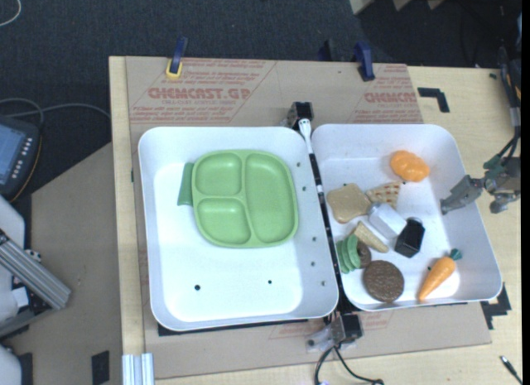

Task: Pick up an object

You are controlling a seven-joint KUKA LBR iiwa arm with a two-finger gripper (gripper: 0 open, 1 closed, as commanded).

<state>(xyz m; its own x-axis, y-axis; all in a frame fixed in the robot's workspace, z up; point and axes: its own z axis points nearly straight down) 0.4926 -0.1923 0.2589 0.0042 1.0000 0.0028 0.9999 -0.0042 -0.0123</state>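
Carrot (438, 276) beside brown cookie (383, 280)

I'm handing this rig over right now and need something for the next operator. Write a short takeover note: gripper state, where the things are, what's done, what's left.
Gripper: at the right edge of the right bin, over its rim, holding nothing that can be seen.
Right bin holds: orange fruit at the far side, toast slice, black block, brown round cookie, carrot in the near right corner, green piece by the divider.
Left bin: green divided plate.
Done: nothing picked yet.
Left: come down on one object, close, lift. The carrot and black block lie nearest the gripper.
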